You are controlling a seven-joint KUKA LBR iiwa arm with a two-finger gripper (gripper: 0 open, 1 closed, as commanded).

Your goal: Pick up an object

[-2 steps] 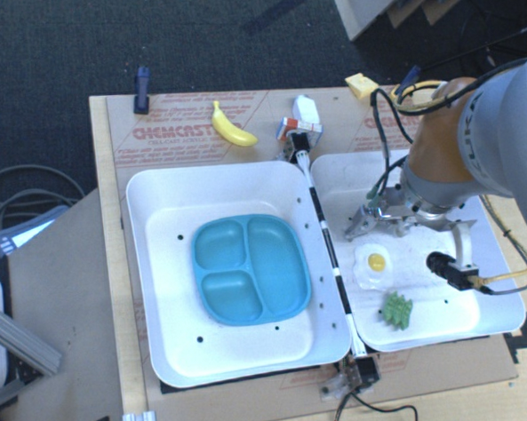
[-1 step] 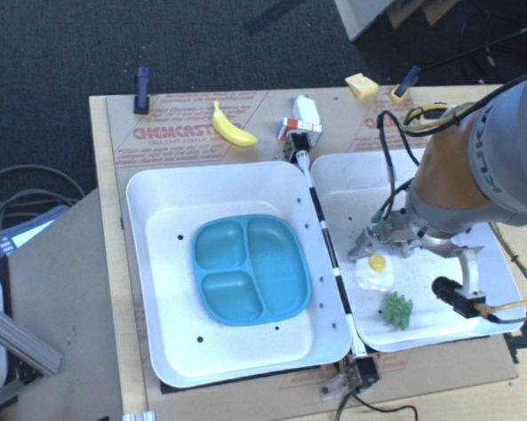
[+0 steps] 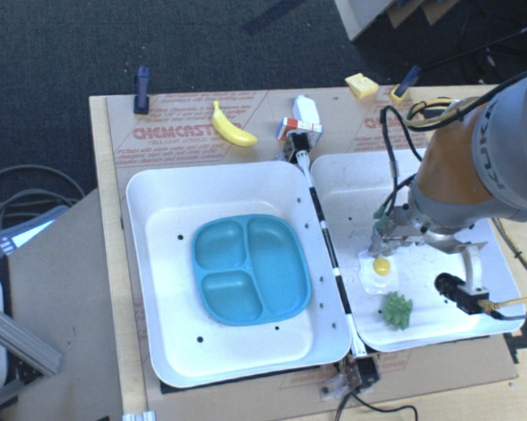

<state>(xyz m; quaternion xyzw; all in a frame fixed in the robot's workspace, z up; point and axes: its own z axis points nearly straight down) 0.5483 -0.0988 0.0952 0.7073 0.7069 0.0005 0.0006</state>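
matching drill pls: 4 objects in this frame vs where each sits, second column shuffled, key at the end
Things:
1. blue divided plate
2. banana
3. fried egg toy
4. broccoli toy

Places:
A. bench top, beyond the left bin
B. right bin, near its front edge
C. left bin, centre
D. right bin, just below the gripper

Pairs: 1-C, 2-A, 3-D, 4-B

Two white bins [image 3: 161, 283], one blue tray [image 3: 249, 268], one banana [image 3: 230, 127], one fried egg [image 3: 377, 272], one broccoli [image 3: 396, 310].
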